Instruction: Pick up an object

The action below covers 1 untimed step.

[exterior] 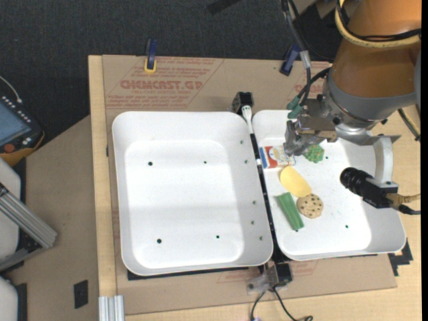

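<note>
Two white bins sit side by side on a cardboard sheet [167, 72]; the left bin [187, 192] has only a few dark dots on its floor, while the right bin [361, 236] holds the loose things. The gripper [292, 151] hangs low over the upper left part of the right bin, just above a red and white card [270, 157], with a small green leafy piece [314, 154] beside it, and whether it holds anything cannot be made out. Below it lie a yellow lump [294, 180], a green stick [290, 210] and a round speckled cookie [309, 206], close together.
</note>
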### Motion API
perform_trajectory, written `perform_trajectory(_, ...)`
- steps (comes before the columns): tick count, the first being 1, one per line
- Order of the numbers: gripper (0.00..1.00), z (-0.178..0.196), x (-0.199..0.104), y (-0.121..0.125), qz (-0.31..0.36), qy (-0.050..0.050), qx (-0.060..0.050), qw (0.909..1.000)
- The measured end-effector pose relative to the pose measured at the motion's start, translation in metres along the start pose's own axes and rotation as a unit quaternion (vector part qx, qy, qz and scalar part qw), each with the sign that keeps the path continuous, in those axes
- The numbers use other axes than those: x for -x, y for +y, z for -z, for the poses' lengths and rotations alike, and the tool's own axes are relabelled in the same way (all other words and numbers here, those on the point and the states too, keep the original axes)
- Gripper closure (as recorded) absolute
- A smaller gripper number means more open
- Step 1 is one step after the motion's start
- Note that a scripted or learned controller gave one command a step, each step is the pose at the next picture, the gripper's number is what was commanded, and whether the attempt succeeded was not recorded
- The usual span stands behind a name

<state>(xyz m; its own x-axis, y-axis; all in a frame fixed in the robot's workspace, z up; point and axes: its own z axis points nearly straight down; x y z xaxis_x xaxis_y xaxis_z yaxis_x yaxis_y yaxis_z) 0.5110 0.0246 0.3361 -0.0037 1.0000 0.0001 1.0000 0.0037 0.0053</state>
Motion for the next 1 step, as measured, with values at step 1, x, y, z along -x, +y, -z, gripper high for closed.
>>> perform_trajectory(1, 1.00, 0.0205, -0.0748, -0.0086, 0.001, 0.001, -0.001, 1.0000)
